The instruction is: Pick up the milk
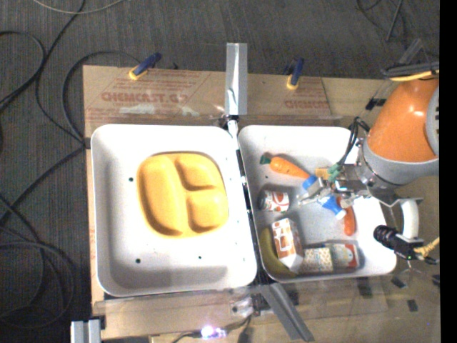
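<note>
Left-below the gripper (325, 191), the milk (285, 242)

A robotics lab: white bins (107, 191) on a clamped cardboard-topped bench (178, 95), loose cables (43, 84) trailing across grey carpet (214, 13).

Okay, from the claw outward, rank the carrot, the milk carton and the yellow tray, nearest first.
Measured from the claw:
1. Carrot, in the right bin, just up-left of the claw.
2. Milk carton, near the same bin's front edge.
3. Yellow tray, in the left bin.
</note>
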`<state>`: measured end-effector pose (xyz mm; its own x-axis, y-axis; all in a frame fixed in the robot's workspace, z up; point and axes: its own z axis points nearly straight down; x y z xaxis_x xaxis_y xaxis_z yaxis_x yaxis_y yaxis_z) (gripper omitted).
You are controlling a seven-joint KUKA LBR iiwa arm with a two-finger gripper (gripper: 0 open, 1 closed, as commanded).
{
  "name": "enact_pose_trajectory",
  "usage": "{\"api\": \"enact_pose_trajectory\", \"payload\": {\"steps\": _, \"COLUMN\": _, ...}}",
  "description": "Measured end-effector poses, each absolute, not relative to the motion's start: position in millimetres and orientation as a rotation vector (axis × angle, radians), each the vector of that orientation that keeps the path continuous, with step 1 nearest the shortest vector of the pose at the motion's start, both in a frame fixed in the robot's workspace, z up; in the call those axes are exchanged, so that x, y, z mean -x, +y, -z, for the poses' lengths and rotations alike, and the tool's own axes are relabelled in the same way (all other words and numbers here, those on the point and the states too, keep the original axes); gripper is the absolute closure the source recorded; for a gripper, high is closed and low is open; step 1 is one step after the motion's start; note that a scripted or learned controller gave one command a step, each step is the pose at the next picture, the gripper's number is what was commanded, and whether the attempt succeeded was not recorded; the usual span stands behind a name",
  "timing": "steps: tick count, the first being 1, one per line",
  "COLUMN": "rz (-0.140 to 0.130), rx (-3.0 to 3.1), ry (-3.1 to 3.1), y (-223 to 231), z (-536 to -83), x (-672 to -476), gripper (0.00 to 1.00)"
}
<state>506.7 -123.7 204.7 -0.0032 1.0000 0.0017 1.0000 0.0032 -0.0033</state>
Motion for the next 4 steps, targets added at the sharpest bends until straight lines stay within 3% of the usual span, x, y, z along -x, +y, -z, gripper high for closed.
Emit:
{"api": "enact_pose_trajectory", "payload": {"steps": 1, "rz": 0.0, "rx": 1.966, "ry": -2.448, "y": -130.1, "z": -202.2, "x": -488.1, "gripper": 0.0}}
{"api": "enact_pose_trajectory", "payload": {"steps": 2, "rz": -0.003, "rx": 2.16, "ry": -2.276, "y": -63.9, "z": -198.1, "x": -525.3, "gripper": 0.0}}
{"api": "enact_pose_trajectory", "payload": {"steps": 3, "rz": -0.005, "rx": 2.165, "ry": -2.272, "y": -87.5, "z": -182.6, "x": -482.9, "gripper": 0.0}}
{"api": "enact_pose_trajectory", "payload": {"steps": 4, "rz": -0.002, "rx": 2.001, "ry": -2.42, "y": -125.5, "z": -217.2, "x": -483.7, "gripper": 0.0}}
